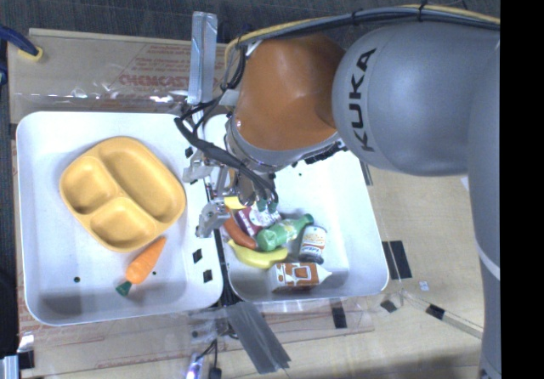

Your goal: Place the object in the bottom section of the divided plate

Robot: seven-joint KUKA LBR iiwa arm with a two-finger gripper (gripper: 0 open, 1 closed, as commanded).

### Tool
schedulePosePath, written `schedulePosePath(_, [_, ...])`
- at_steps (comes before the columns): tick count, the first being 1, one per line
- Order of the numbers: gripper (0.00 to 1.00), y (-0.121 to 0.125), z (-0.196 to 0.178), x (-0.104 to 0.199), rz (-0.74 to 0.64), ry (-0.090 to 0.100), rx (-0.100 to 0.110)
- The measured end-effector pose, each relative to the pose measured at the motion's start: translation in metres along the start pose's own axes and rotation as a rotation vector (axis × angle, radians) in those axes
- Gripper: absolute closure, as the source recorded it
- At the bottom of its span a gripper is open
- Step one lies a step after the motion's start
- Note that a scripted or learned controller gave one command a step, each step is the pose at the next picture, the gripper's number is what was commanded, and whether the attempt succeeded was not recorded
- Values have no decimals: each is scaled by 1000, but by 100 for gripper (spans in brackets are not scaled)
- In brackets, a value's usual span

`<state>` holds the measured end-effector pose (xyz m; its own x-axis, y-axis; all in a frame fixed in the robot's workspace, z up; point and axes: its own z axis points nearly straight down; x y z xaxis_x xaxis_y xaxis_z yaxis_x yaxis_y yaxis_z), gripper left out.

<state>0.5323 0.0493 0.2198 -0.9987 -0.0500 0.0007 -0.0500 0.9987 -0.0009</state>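
A yellow divided plate (121,190) with three sections lies in the left bin (34,224). An orange toy carrot (144,263) with a green tip rests on the bin floor just below the plate, outside it. My gripper (246,203) hangs over the left side of the right bin (364,233), right above a pile of toy food. In the pile are a yellow banana (255,257), a green piece (276,237) and a red piece (240,233). The wrist and cables hide much of the gripper's tip.
A small bottle (313,241) and a brown carton (297,275) lie in the right bin beside the pile. The bulky grey and orange arm (289,97) covers that bin's upper half. A divider wall (217,267) separates the two bins.
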Motion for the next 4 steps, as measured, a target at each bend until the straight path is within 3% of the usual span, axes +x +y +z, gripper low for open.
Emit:
schedulePosePath(1, [0,6,29,-114,395,-1,0])
schedulePosePath(2, [0,14,-57,-110,203,-4,0])
schedulePosePath(3, [100,15,-68,-111,199,-5,0])
schedulePosePath(4, [100,16,8,-116,-17,2,0])
